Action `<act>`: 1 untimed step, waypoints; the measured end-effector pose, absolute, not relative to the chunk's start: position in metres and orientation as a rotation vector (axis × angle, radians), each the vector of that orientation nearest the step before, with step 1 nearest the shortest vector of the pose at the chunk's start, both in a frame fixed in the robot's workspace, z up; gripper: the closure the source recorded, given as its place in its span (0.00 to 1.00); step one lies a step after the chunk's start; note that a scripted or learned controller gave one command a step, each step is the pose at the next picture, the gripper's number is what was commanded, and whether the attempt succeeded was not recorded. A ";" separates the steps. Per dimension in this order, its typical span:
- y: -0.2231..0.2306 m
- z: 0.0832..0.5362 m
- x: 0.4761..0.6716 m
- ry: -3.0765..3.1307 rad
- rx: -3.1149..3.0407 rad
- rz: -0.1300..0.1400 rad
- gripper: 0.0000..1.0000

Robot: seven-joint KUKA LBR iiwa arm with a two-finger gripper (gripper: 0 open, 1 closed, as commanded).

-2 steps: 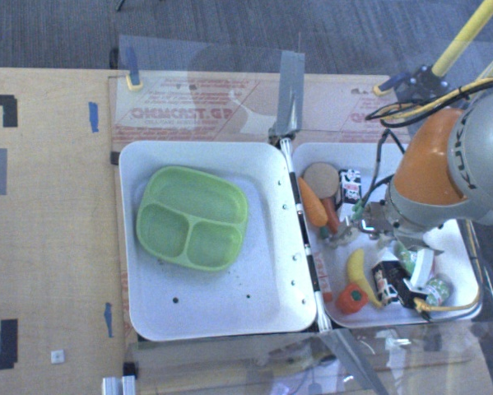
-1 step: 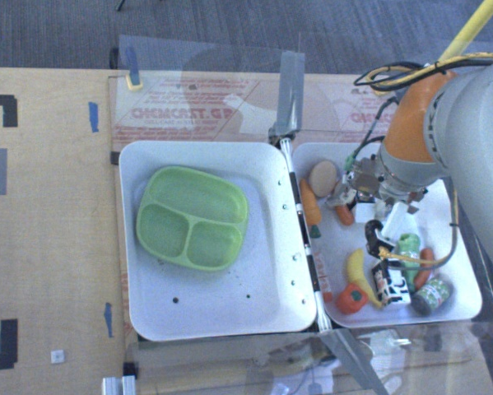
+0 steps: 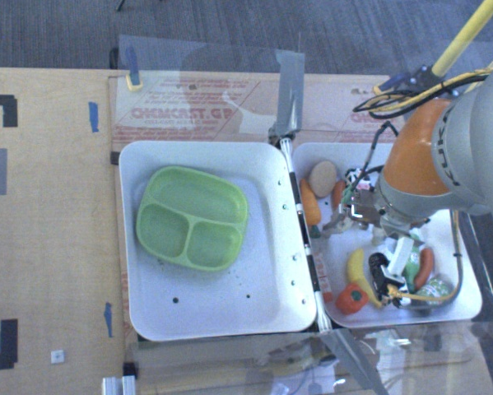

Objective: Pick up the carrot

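Observation:
The carrot is a short orange piece lying lengthwise along the left wall of the right bin. My gripper hangs low over that bin, just right of the carrot's lower end and very close to it. Nothing can be seen held in it. The grey arm with its orange band reaches in from the right and hides the middle of the bin.
A beige rounded item and a red-orange piece lie near the carrot's top. A banana, a red tomato, a red sausage and a green item crowd the bin's front. The left bin holds a green divided plate.

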State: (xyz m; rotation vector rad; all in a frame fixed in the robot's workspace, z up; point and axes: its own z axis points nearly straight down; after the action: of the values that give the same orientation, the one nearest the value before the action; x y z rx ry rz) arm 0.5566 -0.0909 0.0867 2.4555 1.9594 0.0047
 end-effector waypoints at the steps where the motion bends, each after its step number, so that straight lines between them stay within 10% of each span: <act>1: -0.092 0.097 0.558 1.955 2.455 0.007 1.00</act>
State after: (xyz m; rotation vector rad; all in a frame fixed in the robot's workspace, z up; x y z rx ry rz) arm 0.5578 -0.0920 0.0974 2.4553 1.9546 0.0075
